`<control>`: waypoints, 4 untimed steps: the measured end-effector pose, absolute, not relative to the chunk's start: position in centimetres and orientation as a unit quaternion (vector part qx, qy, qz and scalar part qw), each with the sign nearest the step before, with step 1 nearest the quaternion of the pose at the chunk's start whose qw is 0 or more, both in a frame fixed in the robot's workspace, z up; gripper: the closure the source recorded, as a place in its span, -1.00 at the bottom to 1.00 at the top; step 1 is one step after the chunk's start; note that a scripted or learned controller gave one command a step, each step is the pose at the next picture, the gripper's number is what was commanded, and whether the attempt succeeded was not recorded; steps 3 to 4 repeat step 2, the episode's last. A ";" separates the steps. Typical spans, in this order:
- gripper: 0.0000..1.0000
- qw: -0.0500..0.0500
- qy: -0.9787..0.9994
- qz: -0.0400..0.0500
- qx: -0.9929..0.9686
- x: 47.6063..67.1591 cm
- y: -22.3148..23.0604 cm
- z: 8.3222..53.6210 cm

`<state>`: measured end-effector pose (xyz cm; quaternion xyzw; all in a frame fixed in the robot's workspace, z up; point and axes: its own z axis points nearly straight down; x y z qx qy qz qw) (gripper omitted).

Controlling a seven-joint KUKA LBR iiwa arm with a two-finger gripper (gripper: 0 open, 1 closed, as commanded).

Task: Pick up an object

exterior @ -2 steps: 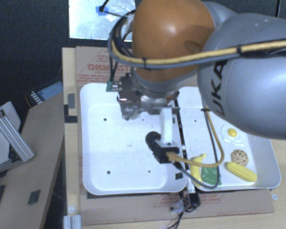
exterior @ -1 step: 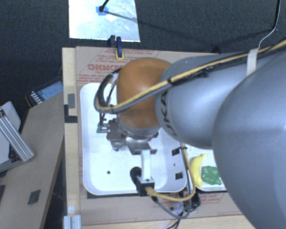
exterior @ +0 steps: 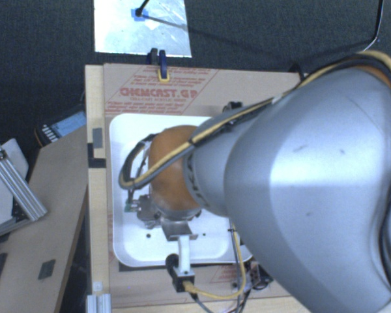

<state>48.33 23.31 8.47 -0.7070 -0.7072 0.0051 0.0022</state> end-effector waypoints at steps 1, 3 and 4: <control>1.00 -0.005 -0.706 -0.005 -0.709 57.4 19.7 16.6; 1.00 0.000 -0.709 -0.001 -0.705 57.7 23.7 15.4; 1.00 0.000 -0.709 -0.001 -0.705 57.7 23.7 15.4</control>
